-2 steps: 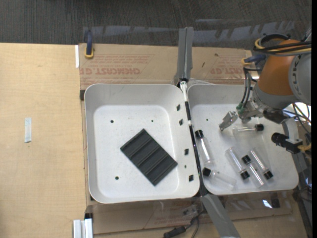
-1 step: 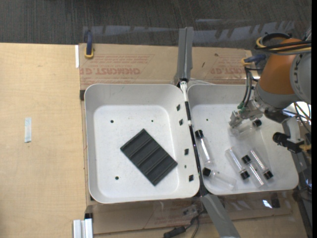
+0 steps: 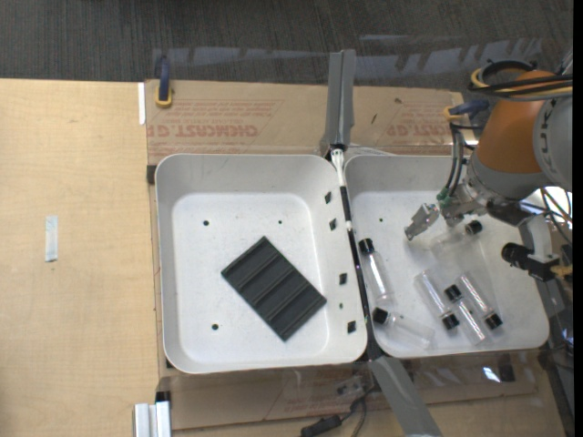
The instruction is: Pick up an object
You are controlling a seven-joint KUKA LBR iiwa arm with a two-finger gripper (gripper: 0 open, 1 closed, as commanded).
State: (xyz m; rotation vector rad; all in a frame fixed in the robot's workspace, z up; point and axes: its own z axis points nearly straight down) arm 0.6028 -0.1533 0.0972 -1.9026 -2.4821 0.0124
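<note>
Clear plastic tubes [image 3: 455,303] with black caps lie scattered in the right bin [image 3: 392,176], lower right of frame. The gripper [image 3: 421,223] hovers above them; whether it is released or clenched I cannot tell. Approach step: next, descend onto one tube.

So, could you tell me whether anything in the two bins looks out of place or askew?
Nothing looks damaged or spilled. The dark ribbed block lies diagonally in the left bin, askew to its walls. The clear tubes with black caps lie scattered at different angles in the right bin.
</note>
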